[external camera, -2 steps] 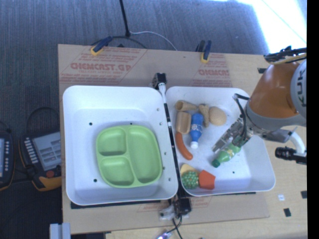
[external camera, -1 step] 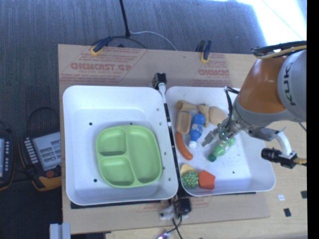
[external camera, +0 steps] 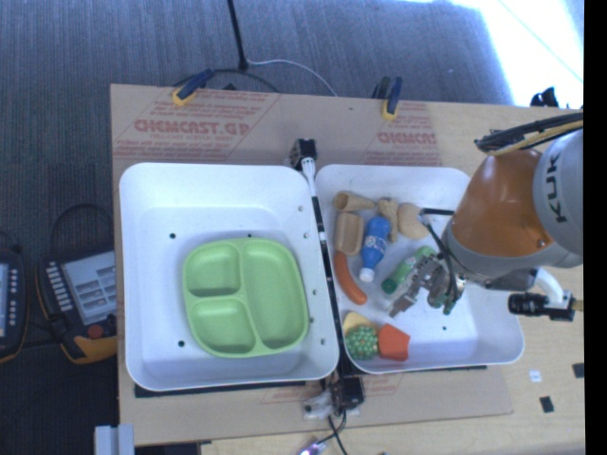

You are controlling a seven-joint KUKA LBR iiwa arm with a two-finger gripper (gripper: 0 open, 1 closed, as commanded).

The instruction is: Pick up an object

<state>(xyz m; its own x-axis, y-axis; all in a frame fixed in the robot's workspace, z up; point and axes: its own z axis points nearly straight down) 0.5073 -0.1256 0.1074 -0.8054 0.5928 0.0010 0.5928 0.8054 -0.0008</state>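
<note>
My gripper [external camera: 424, 297] hangs low over the middle of the right bin [external camera: 493, 349], reaching in from the right under the orange wrist band. Its two fingers stand apart and open, with bare white floor between them. A green object [external camera: 402, 271] lies just up and left of the fingers, touching or nearly touching the gripper body. Further left lie a blue bottle with a white cap [external camera: 374, 244] and an orange sausage-shaped piece [external camera: 349, 279]. A bumpy green item [external camera: 360, 342] and a red block [external camera: 394, 341] sit by the front wall.
Tan bread-like pieces [external camera: 352, 203] [external camera: 410, 219] lie along the right bin's back. The left bin [external camera: 152, 216] holds a green divided plate [external camera: 247, 297]. A black divider [external camera: 322, 254] runs between the bins. The arm's body covers the right bin's right side.
</note>
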